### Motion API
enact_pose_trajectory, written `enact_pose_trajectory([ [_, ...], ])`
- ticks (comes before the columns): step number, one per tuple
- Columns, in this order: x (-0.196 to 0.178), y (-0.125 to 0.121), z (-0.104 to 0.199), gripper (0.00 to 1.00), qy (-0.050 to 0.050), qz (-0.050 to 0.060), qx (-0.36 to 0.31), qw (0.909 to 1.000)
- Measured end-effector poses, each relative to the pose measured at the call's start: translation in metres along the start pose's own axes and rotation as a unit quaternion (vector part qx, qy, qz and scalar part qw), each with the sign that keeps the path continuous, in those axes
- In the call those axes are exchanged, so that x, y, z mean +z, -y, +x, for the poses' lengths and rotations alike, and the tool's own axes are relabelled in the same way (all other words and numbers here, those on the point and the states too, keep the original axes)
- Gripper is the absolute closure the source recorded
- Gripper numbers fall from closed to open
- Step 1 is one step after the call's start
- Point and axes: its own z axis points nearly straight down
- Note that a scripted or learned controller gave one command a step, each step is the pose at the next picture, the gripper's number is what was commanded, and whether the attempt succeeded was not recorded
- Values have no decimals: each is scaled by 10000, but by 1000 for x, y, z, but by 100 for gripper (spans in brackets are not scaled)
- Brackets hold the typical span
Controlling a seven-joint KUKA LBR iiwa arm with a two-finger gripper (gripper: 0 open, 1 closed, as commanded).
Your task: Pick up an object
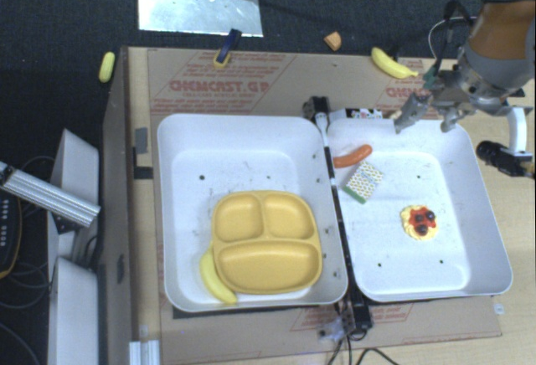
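Your fingers (427, 114) hang spread, pinching nothing; the sausage (353, 156) lies below-left of them, long axis near-horizontal.

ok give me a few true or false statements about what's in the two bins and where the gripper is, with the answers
1. The yellow divided plate lies in the left bin. True.
2. The hot dog lies in the left bin. False: it lies in the right bin, near its upper left corner.
3. A banana lies against the plate's lower left edge. True.
4. The gripper holds the small pizza. False: the gripper is at the right bin's far rim with nothing between its fingers, and the pizza lies on the bin floor.
5. The green-and-white box sits just below the hot dog. True.
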Motion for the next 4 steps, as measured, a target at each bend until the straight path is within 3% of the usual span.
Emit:
enact_pose_trajectory([
  [1, 143, 32, -23, 0, -5, 23, 11, 10000],
  [2, 168, 77, -54, 0, 3, 7, 14, 10000],
  [3, 167, 115, -83, 0, 1, 8, 15, 10000],
  [4, 156, 113, -82, 100, 1, -11, 8, 10000],
])
